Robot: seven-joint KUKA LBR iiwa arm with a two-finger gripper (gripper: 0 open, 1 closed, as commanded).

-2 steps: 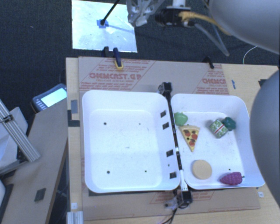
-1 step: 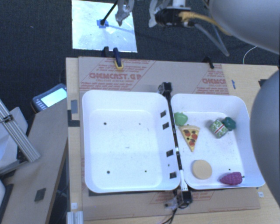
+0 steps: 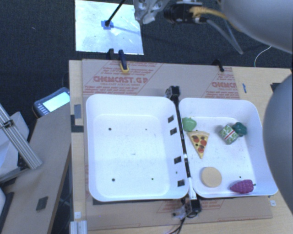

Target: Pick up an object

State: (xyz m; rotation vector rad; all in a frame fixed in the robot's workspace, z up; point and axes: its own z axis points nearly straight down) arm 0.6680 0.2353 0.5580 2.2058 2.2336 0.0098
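We inspect from the left of the frame. The left bin [image 3: 130, 151] sits on the worktop [image 3: 155, 75] with nothing lying on its white floor, which we judge marks it as the receiving side for whatever gets lifted. A hinged black strip [image 3: 179, 141] joins it to the right bin [image 3: 249, 114], keeping the two side by side.

All candidate objects lie in the right bin, spread apart rather than heaped, an arrangement we judge favourable to a single clean grasp. Nearest the divider at upper left of that bin is a green piece [image 3: 188, 123]; just below it lies a pizza slice toy [image 3: 199, 142]; lower still, a flat tan disc [image 3: 211, 177]. Further right, a green-and-white block [image 3: 227, 133] touches a dark green item [image 3: 240, 129], and a purple grape cluster [image 3: 241, 186] rests near the lower right corner.

The end effector [image 3: 147, 11] is at the top edge of the frame, well apart from both bins; we cannot tell how it is set. It carries nothing that we can see, so the pick is not yet made.
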